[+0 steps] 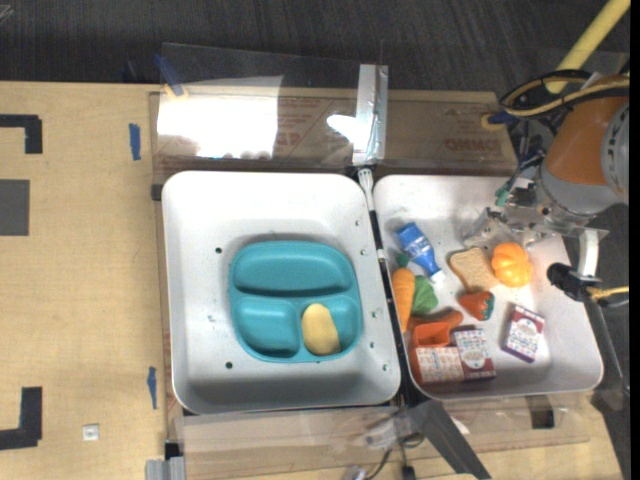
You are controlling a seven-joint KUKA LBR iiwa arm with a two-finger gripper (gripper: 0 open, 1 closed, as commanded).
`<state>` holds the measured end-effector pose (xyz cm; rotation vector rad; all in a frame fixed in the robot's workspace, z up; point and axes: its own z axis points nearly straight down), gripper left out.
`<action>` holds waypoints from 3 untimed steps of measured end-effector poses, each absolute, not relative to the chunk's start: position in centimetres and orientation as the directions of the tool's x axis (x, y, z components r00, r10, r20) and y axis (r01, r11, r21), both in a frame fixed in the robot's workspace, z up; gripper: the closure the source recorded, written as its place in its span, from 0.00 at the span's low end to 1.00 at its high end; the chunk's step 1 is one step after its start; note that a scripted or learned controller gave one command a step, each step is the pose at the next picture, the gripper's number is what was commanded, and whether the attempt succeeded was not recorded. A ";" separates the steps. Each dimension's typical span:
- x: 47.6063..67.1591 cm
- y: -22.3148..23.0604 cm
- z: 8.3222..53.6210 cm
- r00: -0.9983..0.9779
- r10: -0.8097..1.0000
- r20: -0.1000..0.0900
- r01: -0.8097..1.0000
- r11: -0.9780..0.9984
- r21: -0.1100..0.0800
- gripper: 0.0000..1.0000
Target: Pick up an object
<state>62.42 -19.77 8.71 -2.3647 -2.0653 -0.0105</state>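
A: From the overhead camera, where does the arm (590, 153) stand?

B: It reaches in from the right over the right bin (585, 368). The claw (515, 223) hangs low at the bin's upper middle, just above the orange fruit (511, 264) and the bread slice (470, 265). Whether it is apart or together cannot be told; the metal there is a blur.

A: So what is the thing to pick?

B: Likely the fruit, judging by nearness. It lies touching the bread, with a red piece (477, 303) just below.

A: And how should the step go well?

B: The claw ought to centre over the fruit, not the bread, and descend straight. The fruit is round, so an off-centre pinch may squirt it aside.

A: Anything else nearby?

B: A blue bottle (417, 248), a carrot (402, 293) and small boxes (455, 353) lie further left and below, clear of the approach. The left bin (190, 268) bears a teal tray (270, 268) with a yellow piece (320, 328).
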 end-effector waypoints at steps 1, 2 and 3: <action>59.4 -20.5 8.9 0.090 0.996 0.015 0.996 -0.090 0.008 0.00; 59.5 -20.9 9.9 0.091 0.996 0.006 0.996 -0.091 0.012 1.00; 59.5 -20.5 9.8 0.087 0.996 0.012 0.996 -0.087 0.008 0.00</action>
